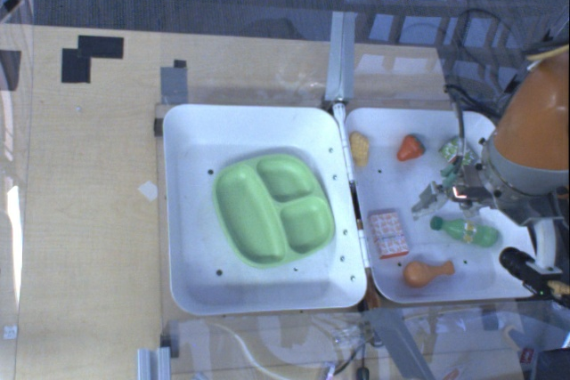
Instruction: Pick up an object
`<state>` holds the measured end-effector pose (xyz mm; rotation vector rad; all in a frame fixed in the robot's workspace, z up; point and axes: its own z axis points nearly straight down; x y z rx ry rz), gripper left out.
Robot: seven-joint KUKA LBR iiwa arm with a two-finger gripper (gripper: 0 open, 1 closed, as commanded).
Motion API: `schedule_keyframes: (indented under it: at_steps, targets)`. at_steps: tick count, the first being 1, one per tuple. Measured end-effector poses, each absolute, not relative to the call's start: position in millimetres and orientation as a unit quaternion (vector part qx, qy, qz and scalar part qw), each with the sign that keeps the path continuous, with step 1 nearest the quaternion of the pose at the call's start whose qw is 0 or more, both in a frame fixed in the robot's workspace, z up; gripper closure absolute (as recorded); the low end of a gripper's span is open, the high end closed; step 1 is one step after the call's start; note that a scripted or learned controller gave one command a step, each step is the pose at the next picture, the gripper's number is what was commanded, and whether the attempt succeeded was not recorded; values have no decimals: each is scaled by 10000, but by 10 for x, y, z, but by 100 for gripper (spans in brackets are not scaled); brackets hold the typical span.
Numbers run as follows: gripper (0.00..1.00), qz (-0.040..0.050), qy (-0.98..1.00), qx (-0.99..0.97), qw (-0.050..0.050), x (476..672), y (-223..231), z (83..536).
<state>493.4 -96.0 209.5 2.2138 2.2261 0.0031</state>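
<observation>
Reaching in from the right, our gripper (443, 194) hangs low over the right bin (392, 276); we see its fingers spread apart, and nothing sits between them. Just beside it, a little lower, lies a green plastic bottle (467, 232) on its side, smooth and shiny. Near it we find an orange pear-shaped toy (426, 272) and a flat pink patterned packet (388, 233). Farther up lie a small red-orange object (410, 148) and a yellowish lumpy piece (359, 147) close to the bin's left wall. A small green and white crumpled thing (454, 151) is partly hidden by the arm. The left bin (191, 191) carries a light green tray (272, 208) with three rounded compartments.
</observation>
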Motion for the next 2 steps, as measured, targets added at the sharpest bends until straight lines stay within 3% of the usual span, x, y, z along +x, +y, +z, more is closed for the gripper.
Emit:
schedule_keyframes:
  at_steps: [1,2]
  targets:
    - [0,43,7035,7106,66,5664,-1455,900]
    - [0,27,7400,6726,39,6463,-1312,881]
